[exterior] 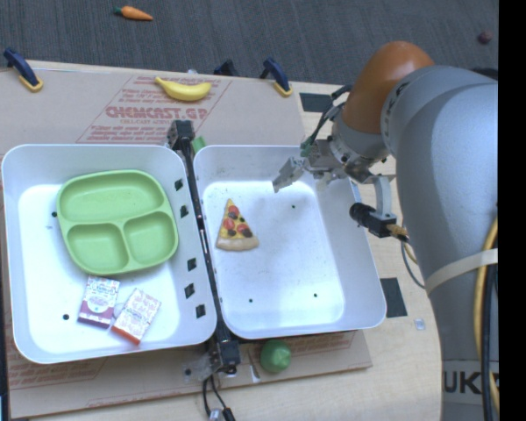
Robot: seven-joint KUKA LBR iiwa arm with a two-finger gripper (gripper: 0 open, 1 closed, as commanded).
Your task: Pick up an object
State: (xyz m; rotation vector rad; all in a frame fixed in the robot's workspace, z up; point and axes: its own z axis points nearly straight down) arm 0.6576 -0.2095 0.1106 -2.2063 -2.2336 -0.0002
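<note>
Overall scene: a slanted look down on a cardboard-covered bench (245, 103) holding two shallow white plastic bins side by side, with a grey robot arm (438, 174) banded in orange reaching in from the right.
Right bin (351, 270): holds one toy pizza slice (236, 226), a tan wedge with red and dark toppings, lying flat near the bin's left wall, roughly mid-depth.
Left bin (26, 235): holds a light green sectioned plastic plate (116, 217) and, in front of it, two small printed cartons (118, 307) lying just beside each other.
Gripper (288, 175): a grey two-finger tool at the far edge of the right bin, above its floor, up and to the right of the pizza slice and apart from it.
Gripper state: cannot tell; from this angle the tip reads as one grey shape, and nothing is visibly held.
Likely target: my guess is the pizza slice, the one item in the bin below the tool.
Progress: early, by my reading; no object is lifted.
Risk, thin object: the slice lies very flat, so a descent that stops high could close on air.
Risk, wall: the slice is near the divider between the bins, so a push could slide it against that wall.
Outside the bins: a yellow toy banana (184, 87) behind them, a green ball (276, 356) at the front edge.
</note>
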